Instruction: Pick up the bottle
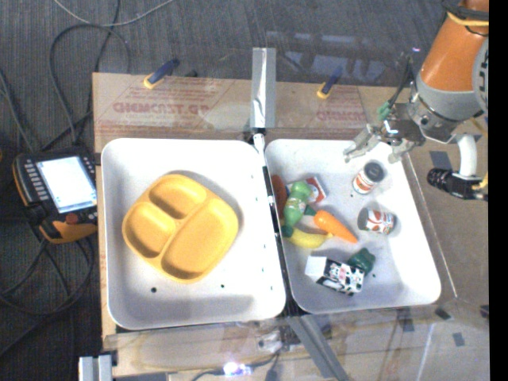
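The bottle (295, 203) is small and green, and it lies in the left part of the right bin (421, 248), between a red packet (317, 186) and an orange carrot (334, 225). My gripper (373, 149) hangs over the far edge of that bin, well to the right of the bottle and just beyond a small red-and-white can (366, 178). Its fingers are spread open with nothing between them.
The right bin also holds a yellow banana (305, 240), a second can (377, 221), a black-and-white carton (340, 275) and a dark green piece (363, 259). A yellow divided plate (181, 225) sits in the left bin (127, 292). A handheld screen (59, 185) lies left of the bench.
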`<state>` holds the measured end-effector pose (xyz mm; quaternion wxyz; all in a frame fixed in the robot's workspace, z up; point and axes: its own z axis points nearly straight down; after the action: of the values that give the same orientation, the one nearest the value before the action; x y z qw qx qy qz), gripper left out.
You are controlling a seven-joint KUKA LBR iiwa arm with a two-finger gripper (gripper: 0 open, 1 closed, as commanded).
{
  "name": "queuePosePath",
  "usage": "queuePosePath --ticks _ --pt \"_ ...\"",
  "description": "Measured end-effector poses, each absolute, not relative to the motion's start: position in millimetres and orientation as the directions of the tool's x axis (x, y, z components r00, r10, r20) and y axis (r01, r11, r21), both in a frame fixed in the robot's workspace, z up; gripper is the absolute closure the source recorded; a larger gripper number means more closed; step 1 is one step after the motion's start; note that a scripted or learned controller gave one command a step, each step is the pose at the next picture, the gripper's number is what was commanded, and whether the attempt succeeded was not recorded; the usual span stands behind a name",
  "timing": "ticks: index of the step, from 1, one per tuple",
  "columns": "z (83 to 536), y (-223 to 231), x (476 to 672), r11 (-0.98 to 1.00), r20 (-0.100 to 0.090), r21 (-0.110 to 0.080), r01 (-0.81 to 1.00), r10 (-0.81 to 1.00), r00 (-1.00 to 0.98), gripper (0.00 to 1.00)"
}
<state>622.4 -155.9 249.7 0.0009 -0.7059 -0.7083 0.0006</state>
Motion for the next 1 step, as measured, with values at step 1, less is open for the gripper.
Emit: queuePosePath --ticks 1 --pt "183.0 -74.0 640.0 0.094 0.000 -0.003 0.996 0.996 -0.094 0.00"
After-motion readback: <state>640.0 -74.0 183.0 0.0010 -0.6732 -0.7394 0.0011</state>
